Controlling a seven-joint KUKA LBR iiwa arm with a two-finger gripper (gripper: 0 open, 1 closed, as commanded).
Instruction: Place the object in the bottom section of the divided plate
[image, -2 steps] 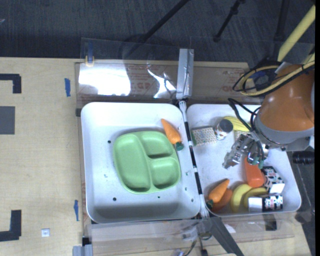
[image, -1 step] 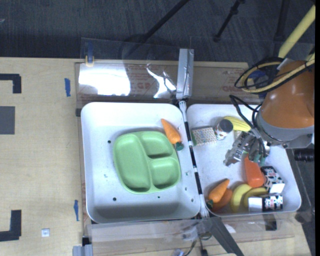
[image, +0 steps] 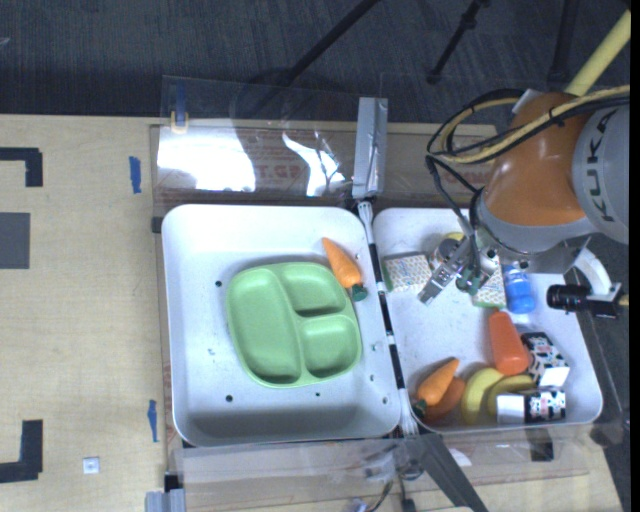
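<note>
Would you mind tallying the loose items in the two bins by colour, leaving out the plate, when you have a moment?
Orange: 3, a carrot in the left bin, plus a carrot and an orange block in the right bin
Yellow: 1, a banana
Blue: 1, a blue bottle
Black-and-white: 2, patterned pieces
Total: 7

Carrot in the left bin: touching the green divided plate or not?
Apart. The camera view shows the carrot lying on the left bin floor off the divided plate's upper right corner, with a thin strip of white bin visible between them.
</note>
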